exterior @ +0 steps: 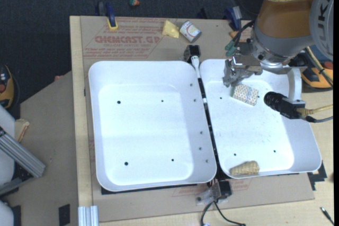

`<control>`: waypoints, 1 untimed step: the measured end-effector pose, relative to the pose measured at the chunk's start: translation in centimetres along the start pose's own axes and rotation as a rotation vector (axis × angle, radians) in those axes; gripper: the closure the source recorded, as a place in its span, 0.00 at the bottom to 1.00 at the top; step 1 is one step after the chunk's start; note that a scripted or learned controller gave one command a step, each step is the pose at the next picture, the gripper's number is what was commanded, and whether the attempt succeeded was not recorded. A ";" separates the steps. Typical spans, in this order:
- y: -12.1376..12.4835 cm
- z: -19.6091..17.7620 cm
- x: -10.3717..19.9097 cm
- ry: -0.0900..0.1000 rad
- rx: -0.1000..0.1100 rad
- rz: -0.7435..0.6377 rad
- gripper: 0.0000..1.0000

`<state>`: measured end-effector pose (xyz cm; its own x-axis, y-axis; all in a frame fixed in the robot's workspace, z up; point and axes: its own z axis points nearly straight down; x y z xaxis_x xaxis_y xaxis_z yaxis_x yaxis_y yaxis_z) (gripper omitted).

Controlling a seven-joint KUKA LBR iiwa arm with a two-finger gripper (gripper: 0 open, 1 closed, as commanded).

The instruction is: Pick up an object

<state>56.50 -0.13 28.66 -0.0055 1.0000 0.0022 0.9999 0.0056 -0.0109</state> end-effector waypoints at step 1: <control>-8.9 -9.5 0.5 0.000 -0.020 0.004 1.00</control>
<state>47.75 0.29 38.23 -0.0017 1.0000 0.0022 1.0000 0.0017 0.0094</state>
